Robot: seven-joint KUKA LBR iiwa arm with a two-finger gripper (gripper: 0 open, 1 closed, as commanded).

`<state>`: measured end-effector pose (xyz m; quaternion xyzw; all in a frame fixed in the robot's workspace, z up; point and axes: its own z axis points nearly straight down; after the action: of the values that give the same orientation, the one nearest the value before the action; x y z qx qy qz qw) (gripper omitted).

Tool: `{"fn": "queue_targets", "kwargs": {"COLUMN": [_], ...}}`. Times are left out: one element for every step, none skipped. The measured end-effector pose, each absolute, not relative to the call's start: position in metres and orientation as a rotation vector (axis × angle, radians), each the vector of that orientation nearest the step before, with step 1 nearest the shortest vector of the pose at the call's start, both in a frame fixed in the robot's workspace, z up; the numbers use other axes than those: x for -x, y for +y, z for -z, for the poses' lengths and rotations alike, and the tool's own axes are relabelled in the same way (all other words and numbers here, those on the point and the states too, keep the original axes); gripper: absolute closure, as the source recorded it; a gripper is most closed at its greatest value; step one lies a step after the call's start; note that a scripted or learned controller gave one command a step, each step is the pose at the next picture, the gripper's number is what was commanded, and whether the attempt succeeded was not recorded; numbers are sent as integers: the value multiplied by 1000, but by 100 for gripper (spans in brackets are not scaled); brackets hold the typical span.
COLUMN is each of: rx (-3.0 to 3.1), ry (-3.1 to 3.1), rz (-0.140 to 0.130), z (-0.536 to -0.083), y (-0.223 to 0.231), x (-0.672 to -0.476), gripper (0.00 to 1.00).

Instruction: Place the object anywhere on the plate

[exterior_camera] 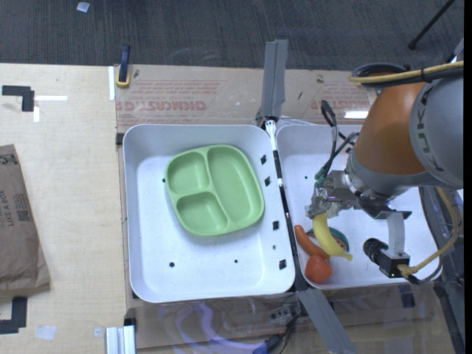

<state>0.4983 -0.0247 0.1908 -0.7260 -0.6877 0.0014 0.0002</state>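
The tool (322, 206) hangs low in the right bin (413, 268), directly over the far end of the banana (327, 237); its grip state cannot be determined. Beside the banana lie a carrot (307, 241) and a tomato (318, 269). Confirm a secure hold before lifting, then carry left over the divider to the green plate (214, 189) in the left bin (147, 271).

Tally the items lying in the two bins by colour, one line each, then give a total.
Green: 1, the divided plate in the left bin
Yellow: 1, the banana in the right bin
Orange-red: 2, the carrot and the tomato
Teal: 1, a part-hidden thing under the banana
Total: 5
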Motion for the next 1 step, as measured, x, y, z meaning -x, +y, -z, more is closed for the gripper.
{"fn": "queue_targets", "kwargs": {"rx": [2279], "ry": [-2160], "rz": [-8], "z": [-190], "y": [80], "x": [-550], "gripper": [100]}}
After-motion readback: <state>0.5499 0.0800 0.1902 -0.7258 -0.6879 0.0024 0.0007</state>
